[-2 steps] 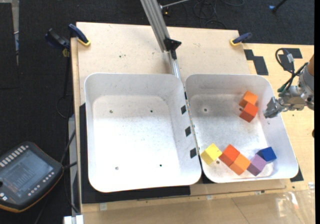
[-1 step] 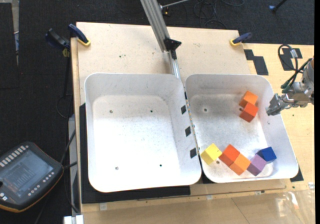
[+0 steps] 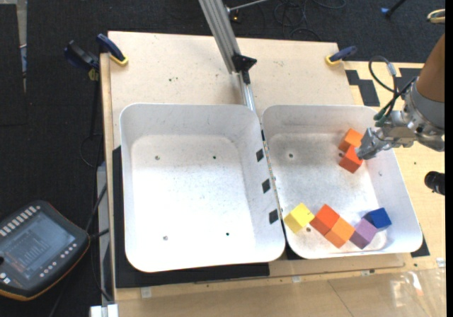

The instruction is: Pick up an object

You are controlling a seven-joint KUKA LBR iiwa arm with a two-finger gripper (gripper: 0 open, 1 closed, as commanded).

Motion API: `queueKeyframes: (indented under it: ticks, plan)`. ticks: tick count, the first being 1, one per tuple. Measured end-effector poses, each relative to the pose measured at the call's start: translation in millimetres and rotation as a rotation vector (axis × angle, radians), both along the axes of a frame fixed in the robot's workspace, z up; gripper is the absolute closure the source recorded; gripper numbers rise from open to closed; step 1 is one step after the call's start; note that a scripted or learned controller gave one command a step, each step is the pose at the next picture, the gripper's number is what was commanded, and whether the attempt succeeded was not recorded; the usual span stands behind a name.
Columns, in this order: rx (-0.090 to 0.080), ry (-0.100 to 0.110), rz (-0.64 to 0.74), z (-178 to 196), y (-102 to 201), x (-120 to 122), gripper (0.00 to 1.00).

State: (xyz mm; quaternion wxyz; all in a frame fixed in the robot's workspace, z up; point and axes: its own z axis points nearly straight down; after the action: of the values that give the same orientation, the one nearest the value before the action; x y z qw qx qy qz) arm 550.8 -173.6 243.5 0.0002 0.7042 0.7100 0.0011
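Observation:
An orange-red block [image 3: 350, 151] sits in the right bin [image 3: 311, 124], near its right wall. My gripper [image 3: 367, 147] reaches in from the right and is right at this block, its tip touching or overlapping the block's right side. Along the bin's front lie a yellow cube [image 3: 299, 216], an orange-red block [image 3: 326, 217], an orange block [image 3: 340, 231], a purple cube [image 3: 363, 232] and a blue cube [image 3: 379, 218], packed in a loose row.
The left bin [image 3: 141, 167] stands beside the right one, their walls meeting at the middle. A slanted metal rail [image 3: 216, 15] crosses the back of the bench. A teach pendant [image 3: 35, 248] lies off the bench at lower left.

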Motion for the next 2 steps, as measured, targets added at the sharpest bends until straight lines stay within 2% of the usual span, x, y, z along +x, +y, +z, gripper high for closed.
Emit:
queueKeyframes:
  ticks: [2]
  plan:
    - [0.0,0.002,-0.001,-14.9,88.0,26.5,1.0]
